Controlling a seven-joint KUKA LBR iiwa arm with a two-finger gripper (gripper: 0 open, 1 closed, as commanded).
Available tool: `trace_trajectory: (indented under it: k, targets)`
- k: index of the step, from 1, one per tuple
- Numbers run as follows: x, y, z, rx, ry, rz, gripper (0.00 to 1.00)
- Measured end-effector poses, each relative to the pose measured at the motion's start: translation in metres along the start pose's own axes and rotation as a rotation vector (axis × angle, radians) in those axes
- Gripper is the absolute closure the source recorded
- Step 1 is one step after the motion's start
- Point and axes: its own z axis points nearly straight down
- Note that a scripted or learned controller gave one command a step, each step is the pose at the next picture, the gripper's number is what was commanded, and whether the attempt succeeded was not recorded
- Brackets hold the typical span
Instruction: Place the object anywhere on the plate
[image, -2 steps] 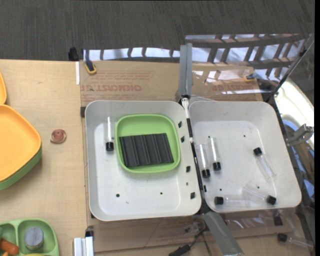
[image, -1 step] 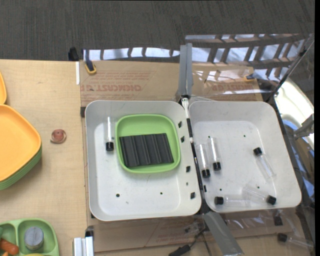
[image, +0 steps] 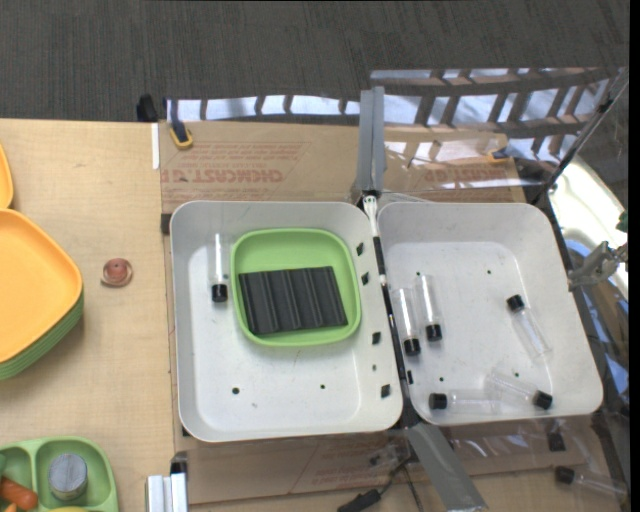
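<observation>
From above, the left shallow white bin (image: 200, 400) carries a square green plastic plate (image: 294, 247) in its upper middle, near the far wall. A dark grey ribbed rectangular block (image: 293, 300) lies flat on that plate, toward its near edge; its long axis runs from left to right, tilted slightly up at the right, and its ribs cross the short way. Just beside the plate's left rim, a clear plastic tube with a black cap (image: 218, 268) lies on the bin floor, long axis running near to far, cap at the near end.

The right shallow white bin (image: 470, 225) holds five more clear, black-capped tubes (image: 430, 310): two side by side at its left wall, caps toward the near edge, and three toward its near right corner.

Where the gripper is, and how its jaws stand, I cannot tell.
</observation>
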Motion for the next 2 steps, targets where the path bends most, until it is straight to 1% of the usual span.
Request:
trace_trajectory:
  k: [1,2]
  targets:
    - [0.000,0.000,0.000,-0.002,0.000,0.082,0.00]
    - [-0.002,0.001,-0.026,-0.001,-0.001,0.196,0.00]
